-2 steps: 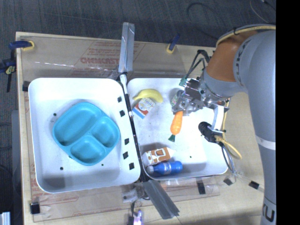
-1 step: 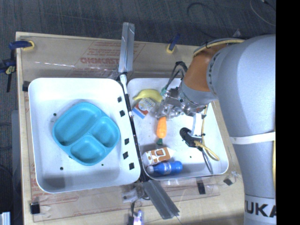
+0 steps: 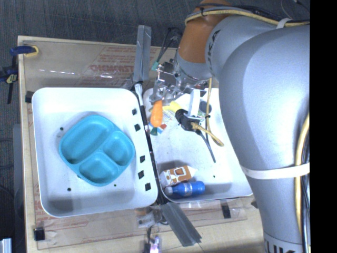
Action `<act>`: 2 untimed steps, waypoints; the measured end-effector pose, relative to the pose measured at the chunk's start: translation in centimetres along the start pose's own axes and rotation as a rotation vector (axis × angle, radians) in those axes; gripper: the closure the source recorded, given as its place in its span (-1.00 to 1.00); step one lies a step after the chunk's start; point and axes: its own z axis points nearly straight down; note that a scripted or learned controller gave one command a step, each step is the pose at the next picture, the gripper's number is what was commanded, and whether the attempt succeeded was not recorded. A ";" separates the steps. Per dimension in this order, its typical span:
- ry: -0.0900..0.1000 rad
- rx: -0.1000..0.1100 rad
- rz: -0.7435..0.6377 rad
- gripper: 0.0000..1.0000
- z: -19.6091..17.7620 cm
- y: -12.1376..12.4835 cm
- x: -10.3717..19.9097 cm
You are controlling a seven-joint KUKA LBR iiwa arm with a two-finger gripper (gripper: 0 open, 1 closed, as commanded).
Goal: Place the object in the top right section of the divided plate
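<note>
You are seeing the gripper (image 3: 167,91) working the pick step in the right bin (image 3: 231,186), its finger state impossible to tell, hovering beside the orange carrot-like object (image 3: 156,113), which next needs 1 secure grasp before travelling to the blue divided plate (image 3: 97,149).

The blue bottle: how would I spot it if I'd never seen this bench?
Find the right white bin, the one under the big grey arm. Along its near edge lies the blue bottle on its side, just below an orange and white carton. It is the one blue thing in that bin.
</note>
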 end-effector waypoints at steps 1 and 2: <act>-0.001 0.002 -0.103 1.00 -1.3 -7.6 4.0; -0.003 0.003 -0.076 1.00 -0.7 -12.4 10.4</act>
